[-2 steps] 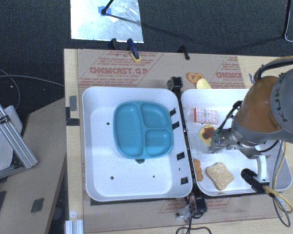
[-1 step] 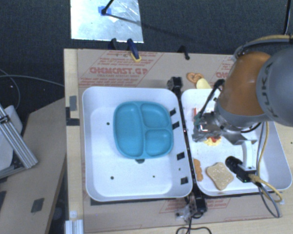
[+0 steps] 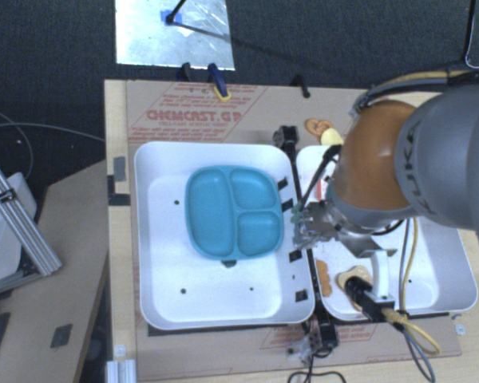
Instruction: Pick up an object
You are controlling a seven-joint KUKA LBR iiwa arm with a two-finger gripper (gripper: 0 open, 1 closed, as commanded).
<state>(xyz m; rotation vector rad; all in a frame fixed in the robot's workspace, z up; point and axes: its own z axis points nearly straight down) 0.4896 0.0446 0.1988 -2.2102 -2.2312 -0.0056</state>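
I am holding the gripper (image 3: 307, 234) over the wall between the bins; whether it is wide or narrow, I cannot tell. The blue plate (image 3: 231, 212) is lying just left of it in the left bin (image 3: 160, 238), untouched.

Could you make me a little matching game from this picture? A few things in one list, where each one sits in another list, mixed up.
Things:
1. blue divided plate
2. robot arm
3. shiny silver sheet
4. small tan pieces

Places:
A. on the dark floor beyond the bench
B. in the left white bin
C. above the right white bin
D. at the near end of the right white bin, close to the divide between the bins

Pairs: 1-B, 2-C, 3-A, 4-D
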